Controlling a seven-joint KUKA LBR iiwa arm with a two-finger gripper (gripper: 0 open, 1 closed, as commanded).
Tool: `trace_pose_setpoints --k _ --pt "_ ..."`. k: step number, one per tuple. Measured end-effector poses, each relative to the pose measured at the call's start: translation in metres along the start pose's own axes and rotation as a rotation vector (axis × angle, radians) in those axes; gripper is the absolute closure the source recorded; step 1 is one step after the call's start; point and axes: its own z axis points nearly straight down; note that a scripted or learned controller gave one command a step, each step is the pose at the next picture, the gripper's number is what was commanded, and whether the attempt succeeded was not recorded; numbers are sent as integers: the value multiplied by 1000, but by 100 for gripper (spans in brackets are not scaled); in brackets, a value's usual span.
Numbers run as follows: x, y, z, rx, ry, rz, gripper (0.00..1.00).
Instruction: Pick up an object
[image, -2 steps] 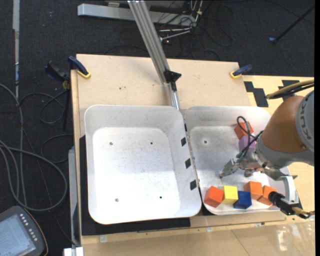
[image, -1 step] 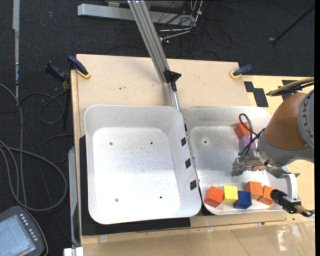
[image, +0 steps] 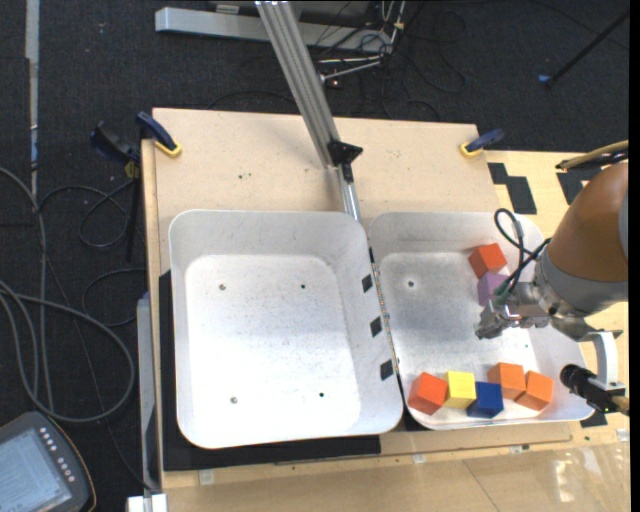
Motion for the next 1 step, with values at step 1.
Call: trace_pose_setpoints --k 1 --pt "1 -5 -60 -2 0 -1 100"
